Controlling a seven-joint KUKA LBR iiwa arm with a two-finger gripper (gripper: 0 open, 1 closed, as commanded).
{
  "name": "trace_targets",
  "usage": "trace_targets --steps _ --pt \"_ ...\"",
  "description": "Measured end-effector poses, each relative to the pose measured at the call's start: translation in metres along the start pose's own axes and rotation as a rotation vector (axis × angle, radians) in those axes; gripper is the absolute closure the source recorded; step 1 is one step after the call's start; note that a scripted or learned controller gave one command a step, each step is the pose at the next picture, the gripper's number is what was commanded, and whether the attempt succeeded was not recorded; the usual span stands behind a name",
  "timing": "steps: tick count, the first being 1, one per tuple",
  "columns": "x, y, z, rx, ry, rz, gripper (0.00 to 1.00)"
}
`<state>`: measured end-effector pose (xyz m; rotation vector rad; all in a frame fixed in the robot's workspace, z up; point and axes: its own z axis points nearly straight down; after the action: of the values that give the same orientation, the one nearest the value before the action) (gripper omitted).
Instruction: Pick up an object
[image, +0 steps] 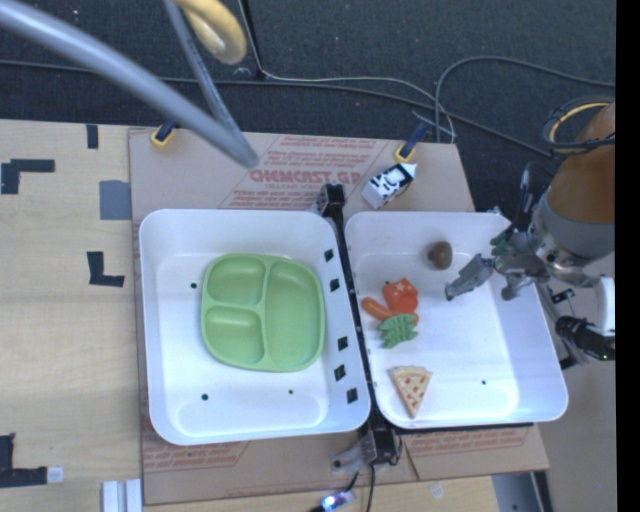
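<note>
Camera view: the gripper (480, 275) is hovering over the right bin (520, 370), fingers spread and gripping nothing. Judged step: approach. Next move calls for shifting left and descending onto one item. Count: one brown ball (439, 254), one red-orange toy (392, 298), one green leaf piece (398, 329), one pizza slice (410, 387). One green tray (264, 311) is lying in the left bin (175, 330).

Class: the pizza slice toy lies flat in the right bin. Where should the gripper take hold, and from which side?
Probably from straight above: the pizza slice lies flat, alone near the right bin's front wall. Close the gripper across its narrower pointed half; the crust end looks widest.
</note>
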<state>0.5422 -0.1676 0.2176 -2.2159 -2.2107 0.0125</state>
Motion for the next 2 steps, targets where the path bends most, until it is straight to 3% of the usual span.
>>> trace_targets --steps 1,2 --pt "0.000 0.003 -0.007 -0.012 -0.002 -0.004 0.00" --pt "-0.005 -0.007 0.046 -0.007 -0.002 -0.002 0.00"
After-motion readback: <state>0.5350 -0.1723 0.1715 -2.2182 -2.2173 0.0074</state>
